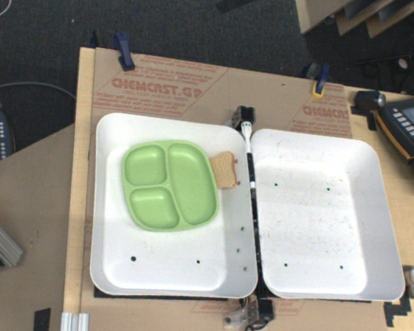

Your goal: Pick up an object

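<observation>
The green plate (170,186) lies in the left bin (107,261), with a small tan block (224,170) touching it at 2 o'clock; the block looks light and stiff, best pinched across its short sides.

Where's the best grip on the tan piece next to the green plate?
Probably the tan piece's right half, coming straight down with the fingers across its narrow width. It looks flat and lies in the left bin, with its left edge against or over the green divided plate's rim, so that side is crowded.
</observation>
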You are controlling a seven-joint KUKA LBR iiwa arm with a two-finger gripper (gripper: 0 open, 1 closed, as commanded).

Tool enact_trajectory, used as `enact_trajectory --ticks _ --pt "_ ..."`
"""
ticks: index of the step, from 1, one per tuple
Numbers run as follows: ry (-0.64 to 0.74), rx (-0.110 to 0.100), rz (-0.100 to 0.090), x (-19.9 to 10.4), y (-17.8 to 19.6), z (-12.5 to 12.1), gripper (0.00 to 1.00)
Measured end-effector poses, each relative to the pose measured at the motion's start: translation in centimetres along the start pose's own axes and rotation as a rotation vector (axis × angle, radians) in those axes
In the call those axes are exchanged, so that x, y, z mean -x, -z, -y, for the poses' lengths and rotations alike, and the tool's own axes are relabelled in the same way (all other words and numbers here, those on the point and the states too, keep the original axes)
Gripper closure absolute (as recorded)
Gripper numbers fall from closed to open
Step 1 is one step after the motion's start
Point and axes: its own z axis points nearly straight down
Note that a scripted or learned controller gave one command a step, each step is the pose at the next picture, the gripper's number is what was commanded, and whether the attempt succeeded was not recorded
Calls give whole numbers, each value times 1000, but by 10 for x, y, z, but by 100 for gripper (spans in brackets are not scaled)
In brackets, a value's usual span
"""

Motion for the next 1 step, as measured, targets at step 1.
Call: enact_trajectory --ticks 1 --pt "0 -1 1 -15 -82 19 100"
